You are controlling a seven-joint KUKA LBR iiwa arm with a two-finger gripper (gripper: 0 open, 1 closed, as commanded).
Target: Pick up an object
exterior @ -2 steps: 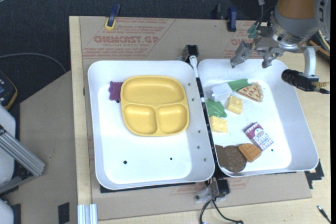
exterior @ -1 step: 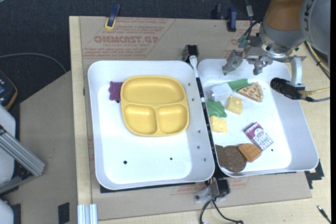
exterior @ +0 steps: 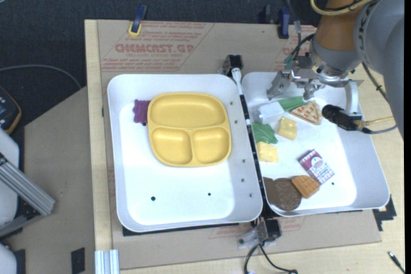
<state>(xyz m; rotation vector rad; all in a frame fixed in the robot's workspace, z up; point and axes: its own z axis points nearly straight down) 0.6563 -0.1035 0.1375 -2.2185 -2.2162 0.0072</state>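
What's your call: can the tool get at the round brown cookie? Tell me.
Probably yes. The round brown cookie lies uncovered near the right bin's front edge, a tan cracker beside it, and the tool hangs over that bin's far end.

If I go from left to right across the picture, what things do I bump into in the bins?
Purple thing → yellow tray → green piece → yellow wedge → packet. The other bits in the right bin overlap too much to order.
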